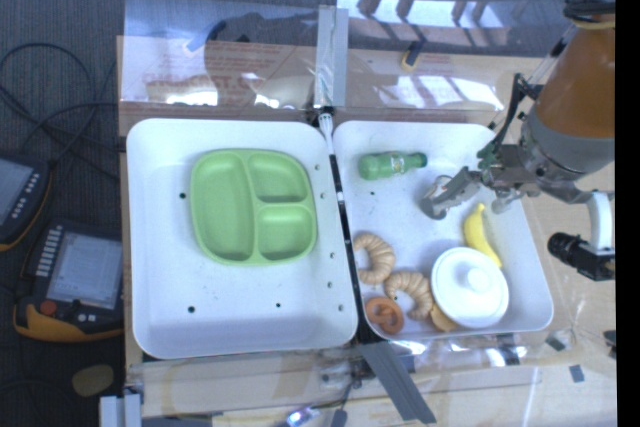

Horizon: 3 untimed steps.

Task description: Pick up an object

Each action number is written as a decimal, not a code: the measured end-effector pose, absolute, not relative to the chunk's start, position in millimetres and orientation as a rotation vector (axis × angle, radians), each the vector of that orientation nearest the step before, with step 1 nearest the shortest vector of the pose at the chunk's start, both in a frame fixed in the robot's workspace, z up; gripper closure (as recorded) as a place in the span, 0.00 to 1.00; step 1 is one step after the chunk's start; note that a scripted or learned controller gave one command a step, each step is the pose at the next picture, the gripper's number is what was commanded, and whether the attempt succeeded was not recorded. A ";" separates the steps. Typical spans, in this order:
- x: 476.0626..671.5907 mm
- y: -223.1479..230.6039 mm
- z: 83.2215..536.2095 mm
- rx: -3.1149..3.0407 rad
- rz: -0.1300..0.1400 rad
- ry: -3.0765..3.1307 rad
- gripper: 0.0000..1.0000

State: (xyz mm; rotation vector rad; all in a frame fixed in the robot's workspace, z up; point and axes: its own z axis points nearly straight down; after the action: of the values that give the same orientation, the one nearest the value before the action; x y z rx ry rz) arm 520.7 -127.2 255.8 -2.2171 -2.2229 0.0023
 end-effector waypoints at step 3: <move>590.8 -202.8 93.3 -2.472 -0.017 -1.932 0.00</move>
State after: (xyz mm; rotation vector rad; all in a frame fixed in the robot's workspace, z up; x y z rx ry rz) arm 590.8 -202.8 93.3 -2.4716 -1.9316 -0.0172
